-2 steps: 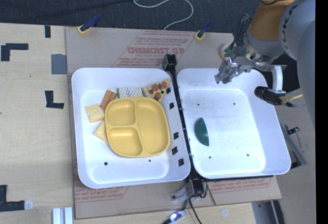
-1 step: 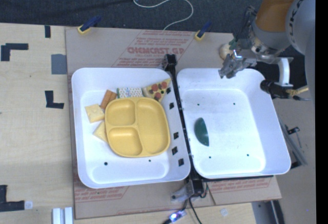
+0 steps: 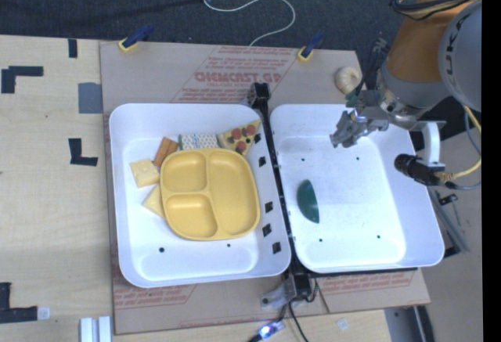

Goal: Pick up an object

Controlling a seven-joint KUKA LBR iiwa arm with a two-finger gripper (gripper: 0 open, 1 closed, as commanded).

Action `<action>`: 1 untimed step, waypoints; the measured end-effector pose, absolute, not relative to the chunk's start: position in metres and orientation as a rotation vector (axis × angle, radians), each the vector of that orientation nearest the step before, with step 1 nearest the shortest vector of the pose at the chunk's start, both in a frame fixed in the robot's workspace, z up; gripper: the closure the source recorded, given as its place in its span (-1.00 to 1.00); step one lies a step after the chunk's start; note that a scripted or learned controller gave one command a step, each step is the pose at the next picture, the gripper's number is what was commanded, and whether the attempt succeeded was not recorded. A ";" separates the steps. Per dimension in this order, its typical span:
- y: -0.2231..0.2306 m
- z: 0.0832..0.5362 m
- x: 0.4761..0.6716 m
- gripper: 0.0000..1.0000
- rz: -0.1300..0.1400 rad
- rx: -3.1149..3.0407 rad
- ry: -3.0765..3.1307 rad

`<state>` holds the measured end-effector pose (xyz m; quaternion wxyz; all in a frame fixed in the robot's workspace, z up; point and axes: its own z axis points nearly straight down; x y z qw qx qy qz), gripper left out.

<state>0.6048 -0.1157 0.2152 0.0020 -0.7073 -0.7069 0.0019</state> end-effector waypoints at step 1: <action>-0.103 0.210 0.559 1.00 0.005 -2.219 -2.218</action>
